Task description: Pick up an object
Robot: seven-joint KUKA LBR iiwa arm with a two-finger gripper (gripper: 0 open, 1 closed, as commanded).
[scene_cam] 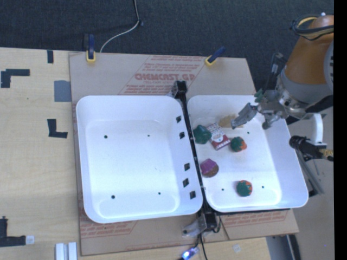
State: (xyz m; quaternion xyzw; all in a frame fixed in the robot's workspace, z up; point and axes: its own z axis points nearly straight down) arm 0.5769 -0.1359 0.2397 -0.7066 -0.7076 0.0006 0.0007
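A: Where's the end effector (255, 117)?
B: Above the right bin (282, 172), fingers spread wide, gripping nothing.
A: And the objects?
B: The red-and-white packet (218, 138) lies just beside the green ball (201, 135).

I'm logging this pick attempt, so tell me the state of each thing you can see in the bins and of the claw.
claw: open, holding nothing, above the right bin's far side
right bin: holds the loose items
green item: lying loose by the divider
red and white packet: lying flat
green and orange ball: resting loose
purple item: resting loose
green and red ball: resting loose
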